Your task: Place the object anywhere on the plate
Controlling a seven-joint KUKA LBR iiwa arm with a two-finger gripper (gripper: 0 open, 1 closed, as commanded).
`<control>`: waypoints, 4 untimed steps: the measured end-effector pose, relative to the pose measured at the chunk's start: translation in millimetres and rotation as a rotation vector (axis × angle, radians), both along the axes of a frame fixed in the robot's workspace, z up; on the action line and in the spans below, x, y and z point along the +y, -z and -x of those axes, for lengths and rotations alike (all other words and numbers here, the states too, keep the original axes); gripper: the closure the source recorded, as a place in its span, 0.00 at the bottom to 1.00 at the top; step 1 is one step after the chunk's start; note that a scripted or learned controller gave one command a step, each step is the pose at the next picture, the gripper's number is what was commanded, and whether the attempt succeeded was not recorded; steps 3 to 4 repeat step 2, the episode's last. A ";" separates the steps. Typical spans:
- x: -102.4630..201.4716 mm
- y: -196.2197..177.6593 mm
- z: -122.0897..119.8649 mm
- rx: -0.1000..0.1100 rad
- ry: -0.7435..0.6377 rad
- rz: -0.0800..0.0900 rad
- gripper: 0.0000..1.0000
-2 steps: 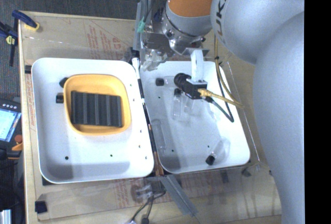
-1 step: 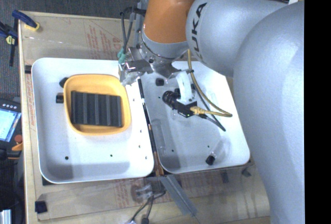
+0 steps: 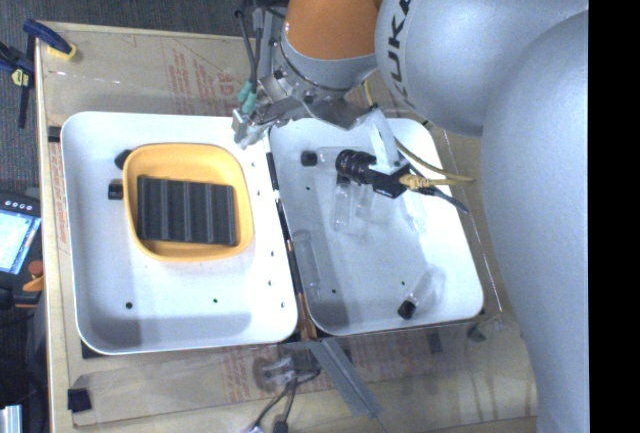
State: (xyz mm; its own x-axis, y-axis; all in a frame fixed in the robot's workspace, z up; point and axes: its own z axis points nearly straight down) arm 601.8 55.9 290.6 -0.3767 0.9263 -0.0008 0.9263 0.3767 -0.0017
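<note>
Above bins' top seam: end effector, arm angled down

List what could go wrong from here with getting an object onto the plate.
1. The gripper sits over the rim between the two bins, near the yellow plate; a descent here might hit the rim.
2. The dark grille covers most of the plate, so an object may land unevenly and slide off.
3. Clear items in the right bin are hard to see, so a grasp may miss.

The pale wooden bench bore two shallow white plastic bins, left and right, side by side.
</note>
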 end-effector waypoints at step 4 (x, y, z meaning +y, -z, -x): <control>-13.4 85.7 35.0 0.004 -0.330 -0.001 0.00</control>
